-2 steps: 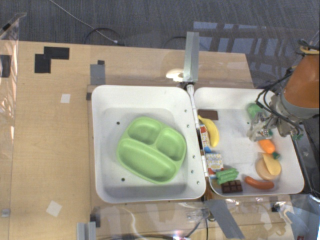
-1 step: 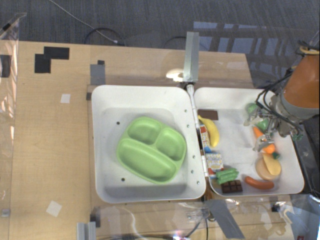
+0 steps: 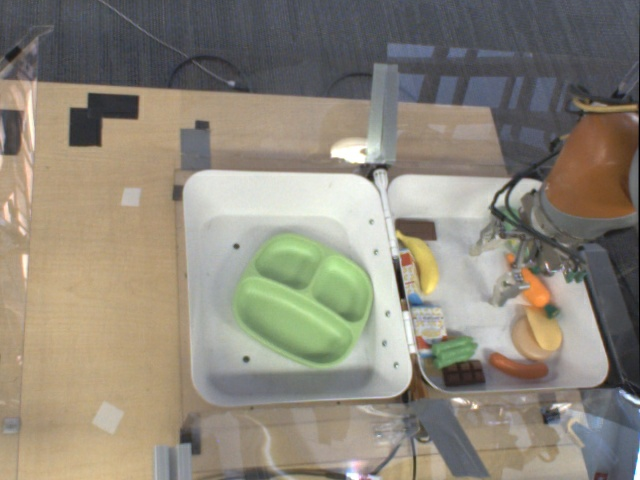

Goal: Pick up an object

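My gripper [image 3: 530, 268] hangs low over the right side of the right bin [image 3: 470, 213], under the orange wrist band. An orange carrot-like toy [image 3: 539, 292] with a green tip lies directly beneath it, partly covered by it. Just in front lie a tan, rounded toy [image 3: 537, 336] and a red sausage [image 3: 517, 367]. A yellow banana [image 3: 423, 263] lies along the bin's left side, with a brown chocolate piece [image 3: 417, 230] behind it.
Near the right bin's front left corner sit a small printed carton [image 3: 428, 319], a green toy [image 3: 453, 350] and a dark chocolate bar [image 3: 463, 373]. The left bin [image 3: 210, 208] holds a green divided plate [image 3: 303, 298]. A metal post [image 3: 383, 113] stands behind the bins.
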`<state>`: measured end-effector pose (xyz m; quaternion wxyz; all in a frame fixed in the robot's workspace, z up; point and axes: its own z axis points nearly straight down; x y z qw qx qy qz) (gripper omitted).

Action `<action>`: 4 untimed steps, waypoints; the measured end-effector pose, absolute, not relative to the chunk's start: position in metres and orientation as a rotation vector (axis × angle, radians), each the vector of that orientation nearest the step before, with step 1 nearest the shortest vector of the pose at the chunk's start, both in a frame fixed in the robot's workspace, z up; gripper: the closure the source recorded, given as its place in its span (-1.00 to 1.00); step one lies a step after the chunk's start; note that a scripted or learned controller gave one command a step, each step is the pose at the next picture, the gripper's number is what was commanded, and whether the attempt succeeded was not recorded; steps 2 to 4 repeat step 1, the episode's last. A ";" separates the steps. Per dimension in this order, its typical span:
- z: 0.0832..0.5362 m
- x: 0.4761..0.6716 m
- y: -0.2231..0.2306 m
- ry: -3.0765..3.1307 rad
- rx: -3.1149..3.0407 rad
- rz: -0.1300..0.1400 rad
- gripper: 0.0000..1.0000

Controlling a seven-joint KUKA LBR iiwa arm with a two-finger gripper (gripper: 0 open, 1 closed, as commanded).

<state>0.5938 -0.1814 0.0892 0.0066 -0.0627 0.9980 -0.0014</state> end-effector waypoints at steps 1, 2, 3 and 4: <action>0.090 0.577 -0.182 3.124 -0.165 -0.004 -1.00; 0.090 0.577 -0.182 3.124 -0.165 -0.004 -1.00; 0.090 0.577 -0.182 3.124 -0.165 -0.004 -1.00; 0.090 0.577 -0.182 3.124 -0.165 -0.004 -1.00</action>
